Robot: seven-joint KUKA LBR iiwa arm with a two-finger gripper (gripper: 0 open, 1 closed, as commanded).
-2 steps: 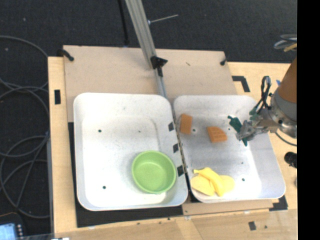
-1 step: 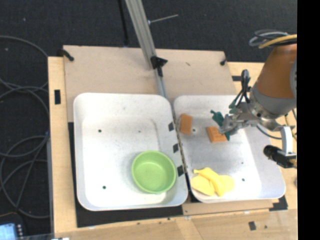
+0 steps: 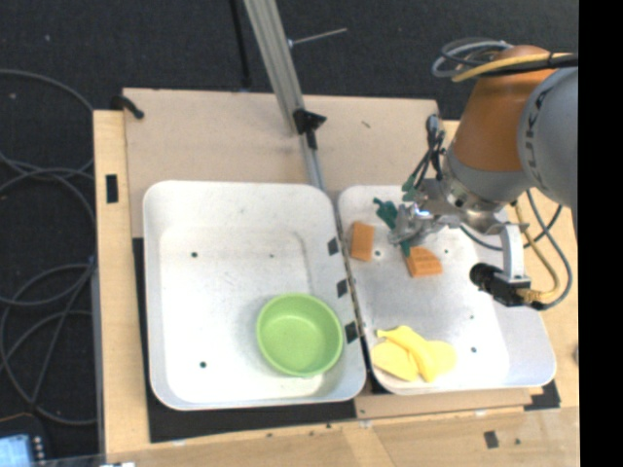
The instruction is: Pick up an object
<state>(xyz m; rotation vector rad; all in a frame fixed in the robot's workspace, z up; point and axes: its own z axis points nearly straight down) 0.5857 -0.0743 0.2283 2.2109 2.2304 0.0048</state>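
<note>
We hover the gripper [image 3: 407,233] above the orange block [image 3: 423,263], frame right; grip state unclear. Next: descend.

A slanted metal pole [image 3: 282,61] crosses the wooden bench [image 3: 224,134] at the far side, while black cables [image 3: 39,261] loop over the dark floor [image 3: 97,27] at left.

Even overhead light, soft shadows, slight blur, no glare.
</note>
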